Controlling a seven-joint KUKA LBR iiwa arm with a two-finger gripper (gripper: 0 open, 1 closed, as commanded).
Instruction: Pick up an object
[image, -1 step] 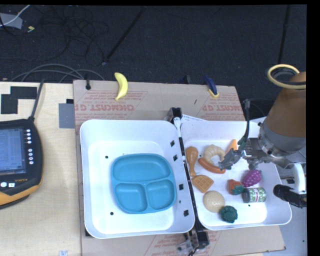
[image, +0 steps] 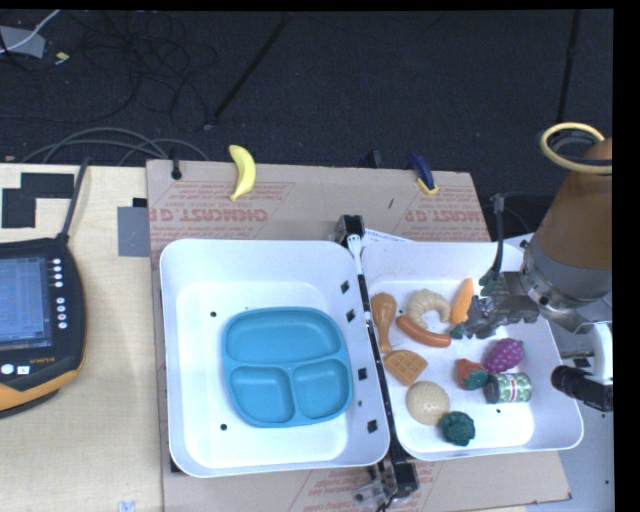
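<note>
Toy foods lie loose in the right bin (image: 560, 430) for picking; the gripper (image: 478, 318) hangs near its right edge beside the carrot (image: 462, 298), its hold impossible to tell.

The arm (image: 578, 225) is a thick rounded column, orange-brown in its upper part with a pale yellowish ring at its top. Below the orange comes a grey metal collar. The hand (image: 478, 318) is dark grey and black, blocky, with a thin black cable beside it.
</note>
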